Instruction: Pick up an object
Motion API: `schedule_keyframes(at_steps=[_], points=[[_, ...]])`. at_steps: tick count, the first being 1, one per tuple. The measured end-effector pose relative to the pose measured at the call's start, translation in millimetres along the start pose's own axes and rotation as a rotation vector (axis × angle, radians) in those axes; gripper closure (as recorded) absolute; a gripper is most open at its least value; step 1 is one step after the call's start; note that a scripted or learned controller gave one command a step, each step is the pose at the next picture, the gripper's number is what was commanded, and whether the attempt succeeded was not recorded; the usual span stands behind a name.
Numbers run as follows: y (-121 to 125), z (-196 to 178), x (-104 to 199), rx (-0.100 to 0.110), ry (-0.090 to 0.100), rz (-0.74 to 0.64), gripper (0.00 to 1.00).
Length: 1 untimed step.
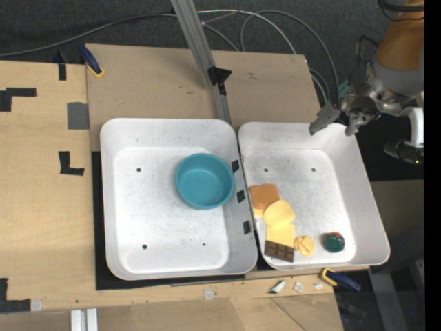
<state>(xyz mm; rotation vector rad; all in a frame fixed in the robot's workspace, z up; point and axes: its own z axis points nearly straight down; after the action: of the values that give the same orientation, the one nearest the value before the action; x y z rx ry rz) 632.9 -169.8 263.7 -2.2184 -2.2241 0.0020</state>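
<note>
A blue bowl [204,180] sits in the left bin [124,205]; small food-like pieces [279,223] cluster near the right bin's [358,185] front. The gripper [335,124] hovers over that bin's far right rim, fingers spread, holding nothing.

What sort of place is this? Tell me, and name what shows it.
Probably a robotics lab test bench for grasping trials. Two white bins sit side by side on a board-topped bench, holding a blue bowl and small toy food pieces, while the arm's end effector hangs over the right bin's far edge and loose cables trail behind.
</note>
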Motion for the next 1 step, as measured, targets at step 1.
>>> schedule_keyframes(at_steps=[1], points=[[0.0, 0.0, 0.0, 0.000, 0.000, 0.000, 0.00]])
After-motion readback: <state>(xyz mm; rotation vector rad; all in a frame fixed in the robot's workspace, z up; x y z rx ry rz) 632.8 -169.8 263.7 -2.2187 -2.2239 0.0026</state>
